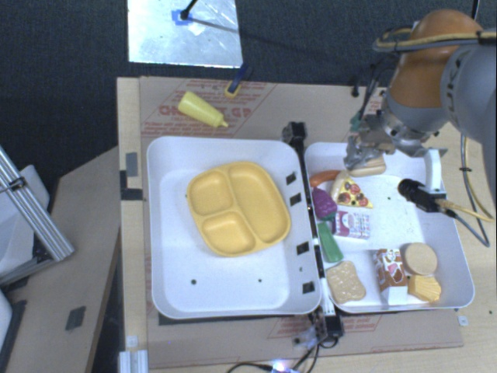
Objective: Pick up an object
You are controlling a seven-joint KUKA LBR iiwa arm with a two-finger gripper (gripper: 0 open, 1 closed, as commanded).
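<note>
**A:** Where is the gripper [362,158]?

**B:** Over the upper left part of the right bin [404,228]. It hangs from the grey arm that enters from the upper right of the frame.

**A:** Is it spread or pressed together?

**B:** I cannot tell, because the wrist covers its tip from this angle.

**A:** What lies closest to it?

**B:** A tan piece [376,169] sits right at the gripper's lower right edge, touching it or just beneath it. I cannot tell whether it is pinched.

**A:** And below that?

**B:** A pizza slice [353,196] lies just below and to the left, with an orange stick [324,179] to its left. Under those are a purple thing [321,203] and a pink carton [355,225]. A green piece [330,246] lies along the bin's left wall.

**A:** What is in the lower end of that bin?

**B:** A toast [345,281] sits at the lower left. At the lower right, well apart from the gripper, a brown pack [386,266], a round bun [420,258], a white block [396,294] and a cheese wedge [426,289] are clustered together.

**A:** And the rest of the frame?

**B:** The left bin [178,278] holds a yellow tray [237,207] with three compartments. Above that bin, on the bench, lies a yellow bottle [201,109].
</note>
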